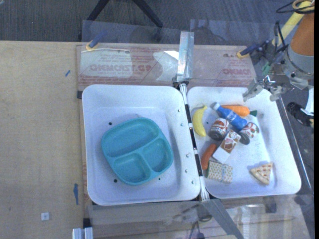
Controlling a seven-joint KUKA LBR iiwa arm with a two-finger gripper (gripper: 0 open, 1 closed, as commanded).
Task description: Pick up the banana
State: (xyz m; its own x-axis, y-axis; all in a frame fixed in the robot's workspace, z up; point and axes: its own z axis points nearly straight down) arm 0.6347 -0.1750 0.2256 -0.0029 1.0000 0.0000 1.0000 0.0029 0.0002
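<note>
Two white bins sit side by side before us: the left bin (94,183) bears a teal divided plate (137,151), the right bin (284,148) a clutter of toy food. Our gripper (262,89) hangs over the right bin's far edge, fingers spread and holding nothing. We see the banana (199,121) lying against the right bin's left wall, near a blue bottle (230,116), a carrot (235,109) and a pizza slice (262,173).

Bright even overhead light; soft shadows; slight blur; glare on white bins (94,103).
</note>
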